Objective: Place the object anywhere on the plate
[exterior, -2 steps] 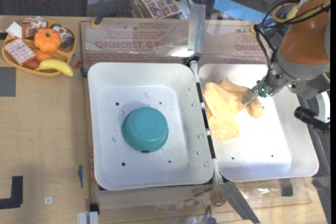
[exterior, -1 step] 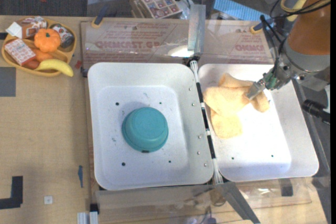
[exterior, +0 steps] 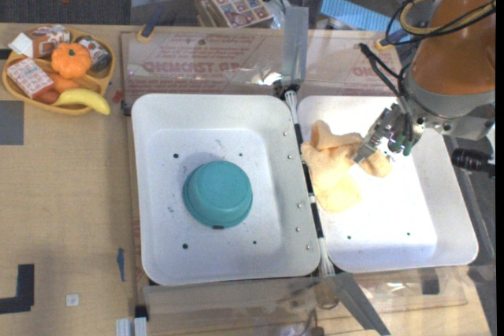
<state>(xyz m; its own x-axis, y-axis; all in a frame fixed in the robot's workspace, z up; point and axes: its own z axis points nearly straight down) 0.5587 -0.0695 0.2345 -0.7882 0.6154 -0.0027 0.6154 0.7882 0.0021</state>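
Observation:
A teal round plate (exterior: 218,193) lies in the middle of the left white bin (exterior: 153,169). A pale yellow-tan soft object (exterior: 335,169), lumpy and irregular, rests in the right bin (exterior: 425,224) against its left wall. My gripper (exterior: 368,153) reaches down from the upper right, and its tip is at the object's right part, where a tan lump sticks out beside it. The tip hides part of the object. The plate is a bin's width to the left of the gripper.
The ridge between the two bins (exterior: 303,169) runs between object and plate. A yellow dish of toy fruit (exterior: 59,75) stands at the bench's far left. Clear plastic sheeting (exterior: 213,63) lies behind the bins. The orange arm section (exterior: 461,20) looms over the right bin's far corner.

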